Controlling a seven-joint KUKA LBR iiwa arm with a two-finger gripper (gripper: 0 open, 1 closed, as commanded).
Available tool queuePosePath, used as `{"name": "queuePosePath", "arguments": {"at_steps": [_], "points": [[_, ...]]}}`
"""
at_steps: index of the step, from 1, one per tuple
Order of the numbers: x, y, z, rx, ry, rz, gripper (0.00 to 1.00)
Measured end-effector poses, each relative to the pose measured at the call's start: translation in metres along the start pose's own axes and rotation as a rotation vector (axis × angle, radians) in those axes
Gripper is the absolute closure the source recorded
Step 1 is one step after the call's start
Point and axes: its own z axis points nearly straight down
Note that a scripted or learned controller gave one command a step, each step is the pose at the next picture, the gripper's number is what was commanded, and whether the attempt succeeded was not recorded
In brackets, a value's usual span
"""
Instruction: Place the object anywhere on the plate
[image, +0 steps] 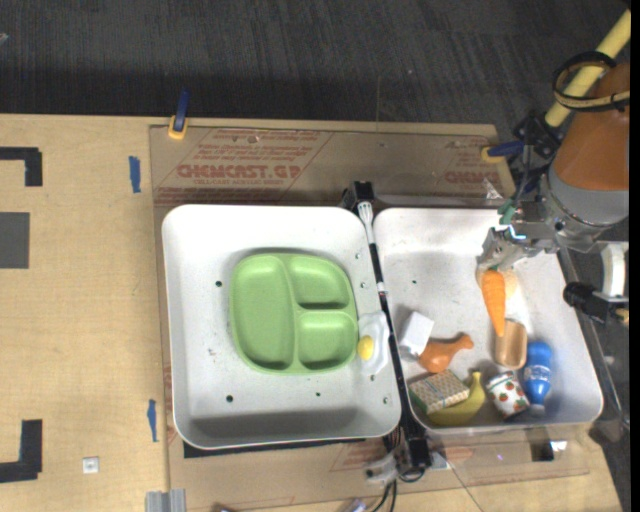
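Observation:
A green divided plate (290, 310) lies in the middle of the left white bin (200, 240). My gripper (503, 247) hangs over the upper right part of the right bin (440, 240), just above the top end of an orange carrot (494, 302). The carrot lies or hangs lengthwise directly below the gripper; whether it is touching the gripper is unclear. A small yellow piece (366, 348) sits at the plate's right edge.
In the right bin's lower part lie a white block (415, 328), an orange duck-like toy (445, 350), a tan bread-like piece (511, 343), a blue bottle (539, 366), a banana (462, 403) with a sponge, and a red-and-white ball (508, 394). A black divider (375, 270) separates the bins.

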Motion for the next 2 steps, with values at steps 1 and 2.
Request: {"name": "queuePosePath", "arguments": {"at_steps": [1, 2], "points": [[0.08, 0.006, -0.018, -0.007, 0.002, -0.13, 1.0], [0.174, 0.002, 0.016, 0.008, 0.006, -0.238, 1.0]]}}
